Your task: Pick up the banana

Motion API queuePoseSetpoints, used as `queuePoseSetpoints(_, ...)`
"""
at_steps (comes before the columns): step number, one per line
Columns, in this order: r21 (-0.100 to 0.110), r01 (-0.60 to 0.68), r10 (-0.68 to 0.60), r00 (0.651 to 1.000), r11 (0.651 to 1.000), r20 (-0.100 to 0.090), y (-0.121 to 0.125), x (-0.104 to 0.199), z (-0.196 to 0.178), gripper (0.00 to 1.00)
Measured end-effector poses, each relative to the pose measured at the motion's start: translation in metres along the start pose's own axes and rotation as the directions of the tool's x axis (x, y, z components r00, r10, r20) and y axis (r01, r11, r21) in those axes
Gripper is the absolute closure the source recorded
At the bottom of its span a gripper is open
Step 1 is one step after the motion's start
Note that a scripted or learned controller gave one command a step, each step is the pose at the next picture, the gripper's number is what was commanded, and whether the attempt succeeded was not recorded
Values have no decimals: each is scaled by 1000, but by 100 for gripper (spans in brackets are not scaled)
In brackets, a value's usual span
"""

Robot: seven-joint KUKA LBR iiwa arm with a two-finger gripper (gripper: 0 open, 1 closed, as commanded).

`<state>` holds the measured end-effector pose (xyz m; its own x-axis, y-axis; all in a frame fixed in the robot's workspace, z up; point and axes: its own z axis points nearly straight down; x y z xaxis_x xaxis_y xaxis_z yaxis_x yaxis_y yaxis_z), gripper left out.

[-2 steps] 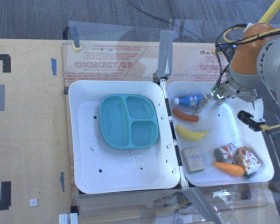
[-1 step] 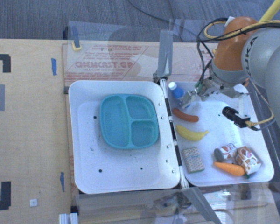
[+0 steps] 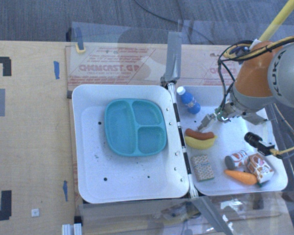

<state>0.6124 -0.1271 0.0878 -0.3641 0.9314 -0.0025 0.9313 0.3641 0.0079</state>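
The banana (image 3: 202, 141) is seen lying in the right bin (image 3: 279, 180), near its left wall, with a red sausage (image 3: 199, 133) touching its upper side. The gripper (image 3: 206, 123) is poised just above and beside them, its fingers parted and nothing held between them. A teal divided plate (image 3: 135, 127) is set in the left bin (image 3: 88, 180).
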Motion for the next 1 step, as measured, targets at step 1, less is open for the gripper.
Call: queuePoseSetpoints(1, 0, 35, -35, 999, 999, 0, -67, 48, -1, 0)
